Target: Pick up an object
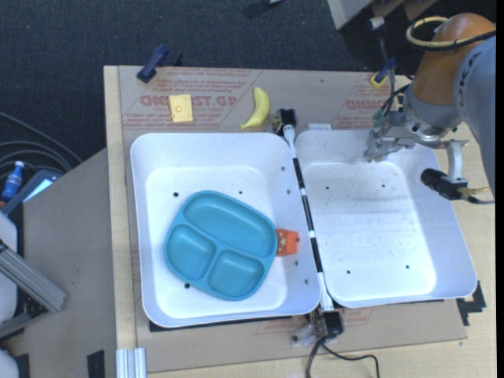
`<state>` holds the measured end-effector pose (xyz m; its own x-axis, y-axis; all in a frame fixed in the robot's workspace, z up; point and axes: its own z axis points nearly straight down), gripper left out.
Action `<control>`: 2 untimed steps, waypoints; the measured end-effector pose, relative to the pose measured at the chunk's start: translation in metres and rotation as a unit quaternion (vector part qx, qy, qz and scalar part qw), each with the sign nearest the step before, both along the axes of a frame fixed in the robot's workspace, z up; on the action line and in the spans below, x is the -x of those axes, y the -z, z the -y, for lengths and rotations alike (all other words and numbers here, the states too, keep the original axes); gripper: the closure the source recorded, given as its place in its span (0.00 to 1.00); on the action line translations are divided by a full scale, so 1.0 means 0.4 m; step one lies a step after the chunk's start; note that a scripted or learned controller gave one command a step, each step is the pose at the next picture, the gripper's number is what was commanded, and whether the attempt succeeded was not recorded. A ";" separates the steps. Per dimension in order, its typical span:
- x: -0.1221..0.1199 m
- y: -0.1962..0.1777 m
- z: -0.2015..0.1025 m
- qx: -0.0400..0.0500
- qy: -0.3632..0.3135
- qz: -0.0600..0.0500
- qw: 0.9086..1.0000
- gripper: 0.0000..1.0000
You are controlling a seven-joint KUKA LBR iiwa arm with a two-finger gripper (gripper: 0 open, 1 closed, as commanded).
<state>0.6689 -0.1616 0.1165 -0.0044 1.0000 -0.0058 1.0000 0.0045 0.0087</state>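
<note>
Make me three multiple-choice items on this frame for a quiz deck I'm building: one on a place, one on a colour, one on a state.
1. Where does the divided plate lie?
A. left bin
B. right bin
C. on the bench

2. What colour is the small object beside the plate?
A. green
B. orange
C. purple

3. How does the banana lie?
A. in the gripper
B. on the plate
C. on the board behind the bins

Answers: 1 A, it fills the left bin's floor. 2 B, orange at the plate's right edge. 3 C, loose beyond the bins.
</note>
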 end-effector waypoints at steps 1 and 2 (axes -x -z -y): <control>0.000 0.000 0.000 0.000 0.000 0.000 1.000 0.00; -0.002 -0.026 0.000 0.001 0.000 0.001 1.000 1.00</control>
<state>0.6696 -0.1617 0.1269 -0.0050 1.0000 -0.0074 0.9999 0.0051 0.0117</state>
